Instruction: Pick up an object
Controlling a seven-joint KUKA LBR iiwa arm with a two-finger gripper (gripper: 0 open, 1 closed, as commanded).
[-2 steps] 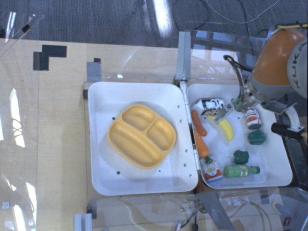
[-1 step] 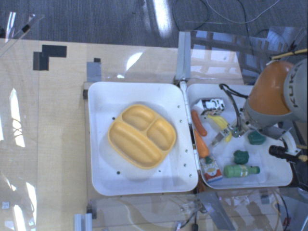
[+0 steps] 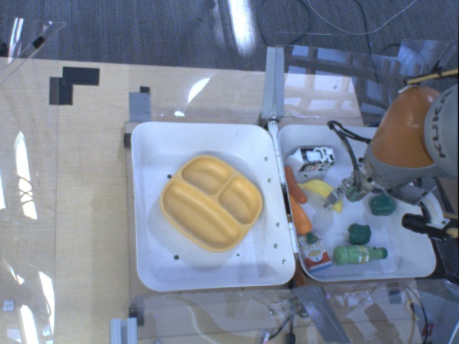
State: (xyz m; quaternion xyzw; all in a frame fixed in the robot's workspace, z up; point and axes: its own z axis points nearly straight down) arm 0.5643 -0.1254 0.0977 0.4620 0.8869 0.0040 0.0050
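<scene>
My gripper (image 3: pixel 338 196) hangs low over the middle of the right bin (image 3: pixel 409 267), under the grey arm with its orange band (image 3: pixel 403 131). Its tip is just right of a yellow banana-like piece (image 3: pixel 316 188), and I cannot tell whether they touch. An orange carrot (image 3: pixel 298 208) lies along the bin's left wall. A white and black object (image 3: pixel 315 158) sits at the back. A dark green lump (image 3: pixel 382 205), a green broccoli-like piece (image 3: pixel 358 232), a green bottle (image 3: pixel 358 254) and a small carton (image 3: pixel 318 254) lie nearer the front.
The left bin (image 3: pixel 150 264) holds a yellow divided plate (image 3: pixel 211 202) in its middle. A metal divider post (image 3: pixel 272 84) stands between the bins at the back. Black cables (image 3: pixel 337 20) trail on the floor behind.
</scene>
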